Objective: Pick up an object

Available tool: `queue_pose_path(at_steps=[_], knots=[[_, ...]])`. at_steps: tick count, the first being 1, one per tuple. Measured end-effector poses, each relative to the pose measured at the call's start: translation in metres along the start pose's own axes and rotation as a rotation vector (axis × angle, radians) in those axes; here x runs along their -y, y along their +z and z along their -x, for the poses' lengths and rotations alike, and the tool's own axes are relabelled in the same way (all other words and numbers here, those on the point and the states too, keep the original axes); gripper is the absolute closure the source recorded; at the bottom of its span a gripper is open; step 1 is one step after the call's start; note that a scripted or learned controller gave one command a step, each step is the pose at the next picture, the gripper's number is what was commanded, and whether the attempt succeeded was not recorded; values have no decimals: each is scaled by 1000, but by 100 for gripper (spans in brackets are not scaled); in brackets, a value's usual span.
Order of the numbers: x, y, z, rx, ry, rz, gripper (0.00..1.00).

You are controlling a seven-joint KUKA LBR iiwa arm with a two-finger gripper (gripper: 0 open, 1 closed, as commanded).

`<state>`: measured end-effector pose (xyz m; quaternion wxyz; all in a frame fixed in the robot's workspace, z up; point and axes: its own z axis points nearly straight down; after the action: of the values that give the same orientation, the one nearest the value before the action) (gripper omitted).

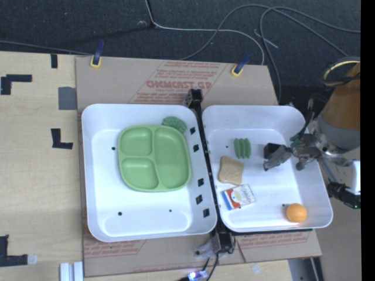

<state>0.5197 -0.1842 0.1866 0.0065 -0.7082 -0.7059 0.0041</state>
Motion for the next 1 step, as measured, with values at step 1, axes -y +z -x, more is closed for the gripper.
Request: queue_pose_path(at_steps=[1], knots=[[-3, -7, 0, 3, -4, 13, 0]])
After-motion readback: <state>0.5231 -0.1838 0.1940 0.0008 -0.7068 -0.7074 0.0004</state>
